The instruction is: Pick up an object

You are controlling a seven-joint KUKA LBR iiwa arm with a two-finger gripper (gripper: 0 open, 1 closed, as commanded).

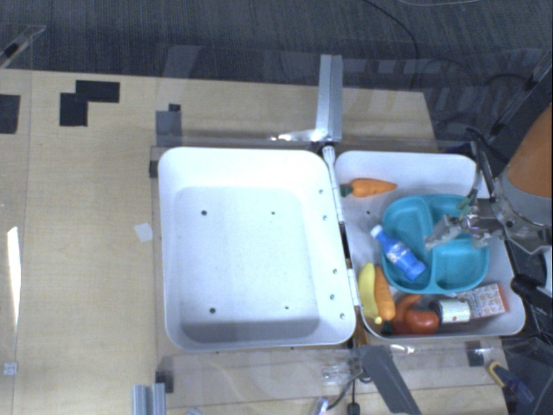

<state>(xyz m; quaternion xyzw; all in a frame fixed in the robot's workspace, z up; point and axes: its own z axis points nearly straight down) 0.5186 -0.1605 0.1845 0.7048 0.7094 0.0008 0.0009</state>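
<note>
1. The claw (455, 226) of the grey arm hangs low over the right-hand white bin (518, 318), just above the turquoise plastic divided dish (432, 253); its metal parts blur against the dish, so I cannot tell how it is set, and nothing can be made out in its grasp.
2. The likeliest thing to take is that dish, directly beneath the claw. It looks light, stiff and smooth, so probably slippery; the thin rim or the ridge between its two wells seems the best place to pinch.
3. A small clear plastic bottle with a blue label (399, 254) lies tilted on the dish's near-left part, left of the claw and a little below. It would likely roll off if the dish is lifted.
4. An orange toy carrot (371, 188) lies up and left of the claw, apart from the dish. A yellow banana-shaped piece (370, 288), a red tomato-like piece (421, 321) and a small printed carton (486, 301) crowd the bin's near edge, below the claw.
5. The bin floor is smooth white plastic with low walls. The larger left-hand white bin (242, 240) sits well left of the claw, both on a pale wooden bench (78, 258).
</note>
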